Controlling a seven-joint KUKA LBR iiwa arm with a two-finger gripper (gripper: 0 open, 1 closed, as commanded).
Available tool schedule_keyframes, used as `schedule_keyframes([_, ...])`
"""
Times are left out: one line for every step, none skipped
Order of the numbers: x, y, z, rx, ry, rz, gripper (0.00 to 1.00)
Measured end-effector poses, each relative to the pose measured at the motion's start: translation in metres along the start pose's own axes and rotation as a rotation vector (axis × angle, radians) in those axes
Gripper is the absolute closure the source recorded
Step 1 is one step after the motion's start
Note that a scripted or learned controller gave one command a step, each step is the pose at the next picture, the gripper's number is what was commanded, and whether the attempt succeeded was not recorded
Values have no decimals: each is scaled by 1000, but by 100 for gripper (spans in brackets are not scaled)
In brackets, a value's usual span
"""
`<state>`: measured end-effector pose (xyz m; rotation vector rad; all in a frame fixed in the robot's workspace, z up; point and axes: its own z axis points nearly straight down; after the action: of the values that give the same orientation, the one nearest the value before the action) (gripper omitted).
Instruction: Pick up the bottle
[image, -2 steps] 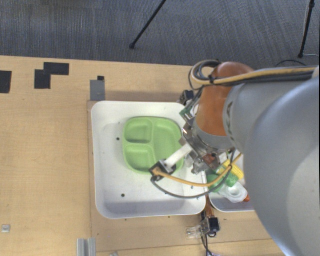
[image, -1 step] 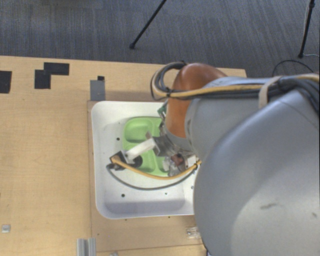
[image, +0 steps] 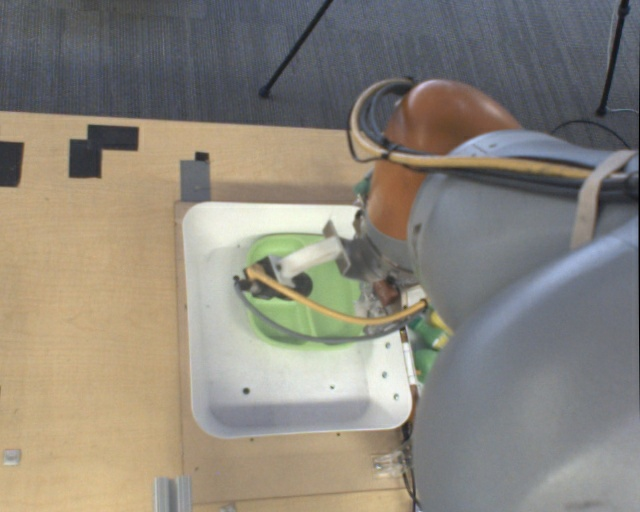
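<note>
The grey arm with its orange band fills the right side and hides most of the right bin. My gripper (image: 374, 288) hangs low over the right edge of the left bin (image: 215, 400), next to the wall shared by the two bins. Just right of that wall, a dark green thing with yellow marks (image: 432, 338) peeks out from under the arm in the right bin. It may be the bottle, but too little of it shows to tell. I see nothing held between the fingers.
A light green shallow bowl (image: 285, 322) lies in the middle of the left bin, partly under the wrist. The bin's front part is bare white floor. Wooden bench surface extends to the left, with black marks at its far edge.
</note>
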<state>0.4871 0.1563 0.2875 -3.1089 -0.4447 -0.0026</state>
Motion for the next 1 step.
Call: schedule_keyframes([10,-37,65,1,-4,-254,100])
